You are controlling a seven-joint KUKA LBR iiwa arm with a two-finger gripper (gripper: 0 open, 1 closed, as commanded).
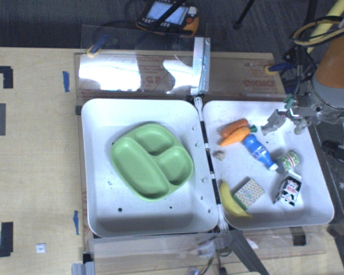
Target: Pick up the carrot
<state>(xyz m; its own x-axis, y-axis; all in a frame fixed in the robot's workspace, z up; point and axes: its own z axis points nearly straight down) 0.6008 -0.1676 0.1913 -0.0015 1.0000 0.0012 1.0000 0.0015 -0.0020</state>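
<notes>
Banana [231, 199]: front edge of your right bin [321, 211].
Carrot [236, 132]: long axis slanting, tip probably lower-left.
Hand [286, 121]: fingers spread, holding nothing.

Arm [337, 67] cut off by the right edge past the orange band. Banana [230, 199] partly tucked under the small card box [249, 192]. Print on the milk carton [288, 191] and green can [289, 159] too small to read. Screen of the handheld device [166, 13] blurred.
</notes>
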